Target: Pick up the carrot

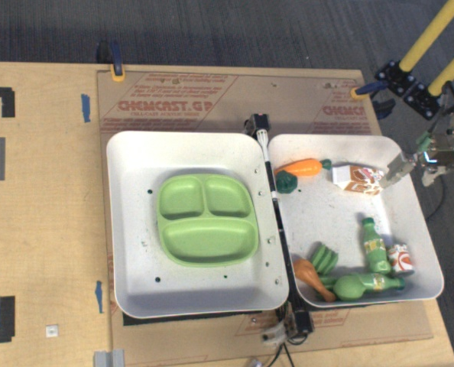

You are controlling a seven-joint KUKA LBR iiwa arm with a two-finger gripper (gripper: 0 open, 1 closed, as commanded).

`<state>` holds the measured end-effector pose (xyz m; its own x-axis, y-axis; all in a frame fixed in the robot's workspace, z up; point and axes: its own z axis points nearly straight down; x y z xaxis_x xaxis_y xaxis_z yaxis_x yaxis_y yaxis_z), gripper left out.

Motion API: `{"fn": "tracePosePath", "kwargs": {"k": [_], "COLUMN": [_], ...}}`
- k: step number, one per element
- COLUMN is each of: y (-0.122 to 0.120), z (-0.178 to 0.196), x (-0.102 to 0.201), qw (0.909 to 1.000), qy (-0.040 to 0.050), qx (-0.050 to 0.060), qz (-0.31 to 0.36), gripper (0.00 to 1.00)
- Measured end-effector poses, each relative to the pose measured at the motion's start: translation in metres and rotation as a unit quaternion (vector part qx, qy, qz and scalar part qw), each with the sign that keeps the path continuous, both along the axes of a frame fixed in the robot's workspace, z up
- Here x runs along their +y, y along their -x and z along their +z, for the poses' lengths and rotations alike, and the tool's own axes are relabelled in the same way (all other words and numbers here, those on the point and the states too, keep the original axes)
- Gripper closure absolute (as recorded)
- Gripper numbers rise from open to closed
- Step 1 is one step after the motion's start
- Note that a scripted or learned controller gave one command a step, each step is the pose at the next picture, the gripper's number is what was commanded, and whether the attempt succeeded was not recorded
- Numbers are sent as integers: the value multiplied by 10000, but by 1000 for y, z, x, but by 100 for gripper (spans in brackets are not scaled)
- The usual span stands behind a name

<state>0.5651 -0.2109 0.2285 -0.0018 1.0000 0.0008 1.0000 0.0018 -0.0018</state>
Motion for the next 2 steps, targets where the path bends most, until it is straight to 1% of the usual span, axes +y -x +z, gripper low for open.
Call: {"fn": "tracePosePath", "kwargs": {"k": [1, 2], "y": [-64, -102], "z": [58, 81], "x": [28, 50], "qw": [10000, 9995], "qy": [18, 17], "qx": [-56, -52], "qz": [25, -322], "gripper": [0, 0]}}
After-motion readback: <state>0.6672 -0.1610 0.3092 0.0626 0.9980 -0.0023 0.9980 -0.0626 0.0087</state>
